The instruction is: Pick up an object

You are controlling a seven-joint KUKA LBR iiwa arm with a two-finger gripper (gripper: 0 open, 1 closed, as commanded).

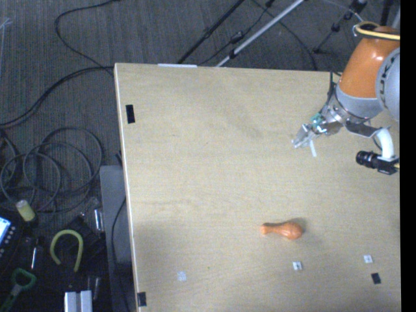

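A small orange gourd-shaped object (283, 230) lies on its side on the tan bench top (208, 174), toward the lower middle right. My gripper (305, 143) hangs above the bench at the right, well up and slightly right of the orange object and apart from it. Its two pale fingers (298, 140) are spread and nothing sits between them. The orange band of the arm (364, 70) rises behind the gripper at the right edge.
Small black and white markers (297, 265) dot the bench near the front right, and one black marker (130, 114) sits near the left edge. Cables (52, 168) and tools lie on the floor to the left. Tripod legs (273, 18) cross behind the bench.
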